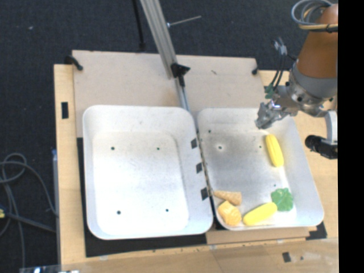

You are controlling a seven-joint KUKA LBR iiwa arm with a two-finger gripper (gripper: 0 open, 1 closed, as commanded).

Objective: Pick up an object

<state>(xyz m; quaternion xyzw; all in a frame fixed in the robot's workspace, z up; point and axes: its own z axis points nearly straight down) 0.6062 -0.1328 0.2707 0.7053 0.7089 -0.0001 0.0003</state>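
Camera view: gripper (266,120) sits over the far right corner of the right bin (301,169), nothing between its fingers; can't tell if they're apart or together. Nearest target is the yellow corn (274,150), just beside and toward the near side of the gripper, long axis running far-to-near, slightly slanted. Other options are clustered at the bin's near edge: yellow banana (260,213), green piece (282,199), orange piece (228,213), cone (227,197). Left bin (94,152) well apart.

No legible text or labels
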